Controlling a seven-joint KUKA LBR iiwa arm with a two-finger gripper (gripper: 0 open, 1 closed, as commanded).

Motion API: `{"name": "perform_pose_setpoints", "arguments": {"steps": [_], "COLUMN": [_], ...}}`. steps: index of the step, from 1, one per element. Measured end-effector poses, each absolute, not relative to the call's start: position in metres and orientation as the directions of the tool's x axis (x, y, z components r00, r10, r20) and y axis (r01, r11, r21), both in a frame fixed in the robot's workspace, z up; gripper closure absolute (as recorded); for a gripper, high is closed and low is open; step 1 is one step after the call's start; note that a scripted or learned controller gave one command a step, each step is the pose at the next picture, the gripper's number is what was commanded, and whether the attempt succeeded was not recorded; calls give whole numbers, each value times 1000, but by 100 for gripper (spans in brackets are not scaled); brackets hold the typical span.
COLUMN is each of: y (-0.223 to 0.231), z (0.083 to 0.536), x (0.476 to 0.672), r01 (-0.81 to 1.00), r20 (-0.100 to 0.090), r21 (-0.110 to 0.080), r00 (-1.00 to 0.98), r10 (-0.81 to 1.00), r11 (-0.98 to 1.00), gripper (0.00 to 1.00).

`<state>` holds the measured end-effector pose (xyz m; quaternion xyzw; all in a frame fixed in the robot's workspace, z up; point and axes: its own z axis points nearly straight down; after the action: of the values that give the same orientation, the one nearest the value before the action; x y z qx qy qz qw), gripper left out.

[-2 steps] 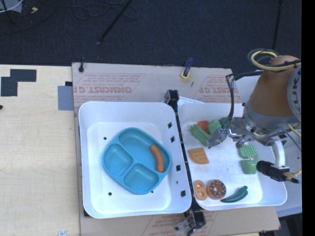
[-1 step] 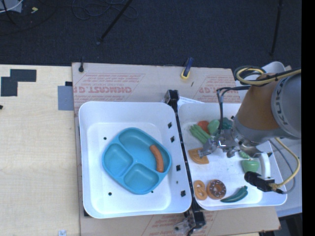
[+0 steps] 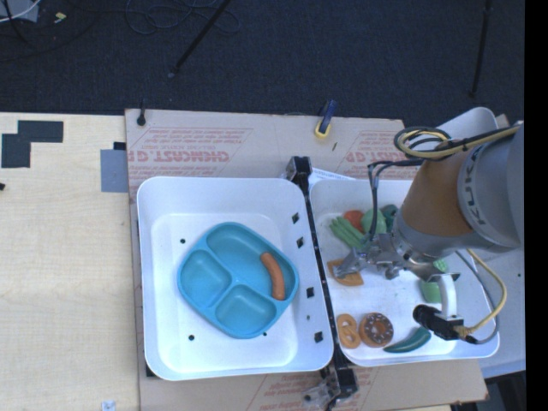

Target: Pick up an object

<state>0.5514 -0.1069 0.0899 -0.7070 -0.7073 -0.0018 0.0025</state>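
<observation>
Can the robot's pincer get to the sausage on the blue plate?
Probably yes. The sausage lies alone on top of the blue plate in the left bin, nothing over it. The pincer is low in the right bin, so it must lift over the walls between.

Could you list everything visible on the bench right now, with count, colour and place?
Bins: two, white, side by side on the bench.
Divided plate: one, blue, in the left bin.
Sausage: one, orange-brown, lying on the plate's right side.
Pretzel: one, orange, near the front of the right bin.
Doughnut: one, brown, just right of the pretzel.
Green pepper: one, dark green, at the right bin's front edge.
Green toy pieces: several, green, back of the right bin; exact kinds unclear.
Clamp: one, blue and yellow, on the cardboard's back edge.
Arm: one, grey with orange band, over the right bin.
Gripper: one, dark, low in the right bin.
</observation>
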Motion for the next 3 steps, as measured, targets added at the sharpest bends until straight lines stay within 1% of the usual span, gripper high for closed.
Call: {"name": "perform_pose_setpoints", "arguments": {"steps": [1, 2, 3], "y": [-109, -118, -123], "z": [104, 151, 213], "x": [554, 550, 549], "r01": [1000, 1000, 1000], "r20": [6, 0, 0], "r21": [6, -1, 1], "r00": [5, 7, -1], "r10": [1000, 1000, 1000], "r11": [-5, -7, 1], "gripper": [100, 100, 100]}}
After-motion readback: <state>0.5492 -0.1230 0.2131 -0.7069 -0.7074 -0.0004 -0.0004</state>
